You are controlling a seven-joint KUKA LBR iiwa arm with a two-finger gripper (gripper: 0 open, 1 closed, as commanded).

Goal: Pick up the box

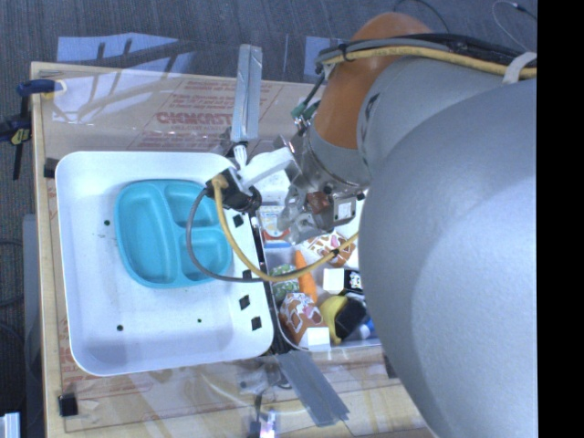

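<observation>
The left bin [137, 336] holds one item: a turquoise divided tray [169, 231], lying flat toward the bin's upper-middle area, with three compartments visible. A yellow cable [219, 245] from my wrist loops over the tray's right side.

The right bin [290, 340] holds a clutter of small items packed close together. Identifiable among them: an orange carrot-shaped piece [307, 286], a yellow rounded object [333, 316], a brown-and-white patterned package [299, 310], and a small white block [317, 338] at the near edge. A printed carton [327, 245] with orange and white markings lies just below my wrist; this is the most box-like item, though I cannot confirm it is the target box.

My arm [456, 245] covers most of the right bin, so its far wall and most of its contents are hidden. My gripper [306, 203] sits above the clutter at the boundary between the two bins. Wrist hardware and cabling mask it; I cannot tell its state, nor whether anything is held.
</observation>
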